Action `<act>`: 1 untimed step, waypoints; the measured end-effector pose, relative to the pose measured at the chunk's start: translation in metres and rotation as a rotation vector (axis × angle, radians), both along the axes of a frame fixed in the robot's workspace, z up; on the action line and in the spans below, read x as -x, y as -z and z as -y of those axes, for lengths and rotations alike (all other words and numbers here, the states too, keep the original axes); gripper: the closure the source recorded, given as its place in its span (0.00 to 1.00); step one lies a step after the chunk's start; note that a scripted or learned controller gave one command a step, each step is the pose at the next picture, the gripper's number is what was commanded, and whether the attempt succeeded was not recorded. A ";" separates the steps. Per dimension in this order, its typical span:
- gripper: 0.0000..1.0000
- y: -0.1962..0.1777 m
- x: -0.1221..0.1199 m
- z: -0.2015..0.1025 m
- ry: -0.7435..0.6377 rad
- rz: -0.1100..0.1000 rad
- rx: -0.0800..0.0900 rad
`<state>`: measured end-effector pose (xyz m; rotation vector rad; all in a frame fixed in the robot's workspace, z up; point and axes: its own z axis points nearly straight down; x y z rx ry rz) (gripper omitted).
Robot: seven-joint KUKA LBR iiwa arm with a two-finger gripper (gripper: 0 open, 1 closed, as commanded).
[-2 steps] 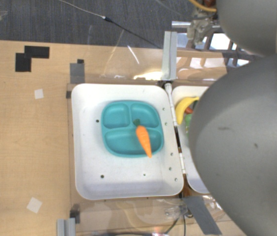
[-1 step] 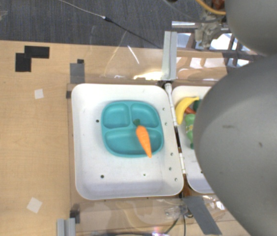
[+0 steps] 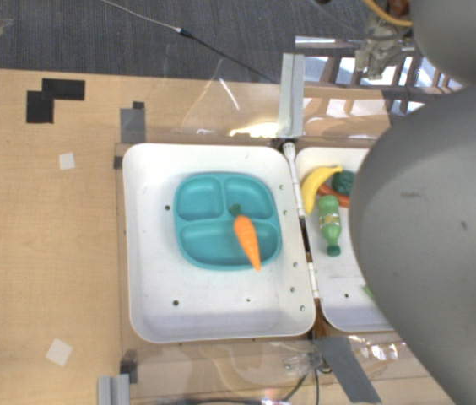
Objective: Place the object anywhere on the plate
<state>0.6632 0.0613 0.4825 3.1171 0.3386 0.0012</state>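
Camera view, 1 carrot (image 3: 246, 240) on 1 teal plate (image 3: 204, 224), 2 white bins (image 3: 149, 251)

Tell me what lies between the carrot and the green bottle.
In the camera view: the plate's right rim, bare bin floor, then the divider between the bins.

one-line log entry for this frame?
carrot: on teal plate | plate: left bin | banana, green bottle: right bin

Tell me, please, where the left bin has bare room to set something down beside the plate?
The left bin has bare floor all around the teal plate: a broad strip below it and a band along its left. The carrot covers the plate's right compartment. The right bin's visible part is crowded with the banana and green bottle.
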 end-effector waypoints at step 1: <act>1.00 0.057 0.002 -0.121 0.001 -0.006 -0.002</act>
